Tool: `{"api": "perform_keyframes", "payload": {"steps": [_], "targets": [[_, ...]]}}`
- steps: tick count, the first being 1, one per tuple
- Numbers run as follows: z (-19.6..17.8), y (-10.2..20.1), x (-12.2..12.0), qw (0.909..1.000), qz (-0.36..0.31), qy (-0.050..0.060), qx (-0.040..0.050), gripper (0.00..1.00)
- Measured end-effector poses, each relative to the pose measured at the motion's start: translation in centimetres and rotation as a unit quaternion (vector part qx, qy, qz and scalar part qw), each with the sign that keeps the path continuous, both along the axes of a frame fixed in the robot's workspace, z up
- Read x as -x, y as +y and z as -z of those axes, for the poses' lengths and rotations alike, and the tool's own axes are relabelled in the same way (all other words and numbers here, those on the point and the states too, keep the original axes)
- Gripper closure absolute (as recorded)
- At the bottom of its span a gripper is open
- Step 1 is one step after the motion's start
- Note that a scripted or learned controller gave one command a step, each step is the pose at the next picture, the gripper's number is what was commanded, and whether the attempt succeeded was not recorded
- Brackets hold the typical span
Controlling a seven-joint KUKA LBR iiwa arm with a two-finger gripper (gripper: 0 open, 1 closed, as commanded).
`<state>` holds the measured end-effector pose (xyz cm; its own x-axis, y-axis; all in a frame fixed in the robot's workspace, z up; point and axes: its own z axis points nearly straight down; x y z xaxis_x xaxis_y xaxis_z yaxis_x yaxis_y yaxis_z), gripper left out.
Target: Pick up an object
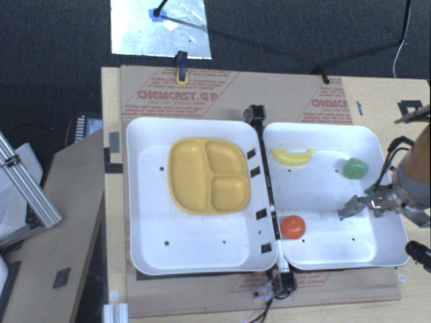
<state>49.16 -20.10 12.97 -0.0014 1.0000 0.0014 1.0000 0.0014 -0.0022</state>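
Two bins sit side by side. The left bin (pixel 145 200) holds a plate with three parts (pixel 208 175). The right bin (pixel 323 247) holds three things — a banana (pixel 292 156) at the back, a tomato (pixel 292 227) in front, a small ball (pixel 355 169) to the right.

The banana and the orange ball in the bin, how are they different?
The banana is yellow, while the orange ball is orange-red. The banana is long and curved; the orange ball is round. The banana lies near the far edge of the right bin, while the orange ball sits near the front, close to the divider. Both are small toy-like pieces in the same bin, and both lie apart from the gripper.
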Motion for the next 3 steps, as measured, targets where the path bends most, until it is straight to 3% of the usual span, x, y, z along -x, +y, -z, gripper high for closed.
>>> {"api": "perform_keyframes", "payload": {"steps": [1,2,3], "targets": [[4.8,0.0,0.0,1.0000,0.000,0.000,0.0001,0.00],[3.5,0.0,-0.2,1.0000,0.000,-0.003,0.0017,1.00],[-2.8,-0.2,-0.5,1.0000,-0.001,-0.004,0.0018,1.00]]}}
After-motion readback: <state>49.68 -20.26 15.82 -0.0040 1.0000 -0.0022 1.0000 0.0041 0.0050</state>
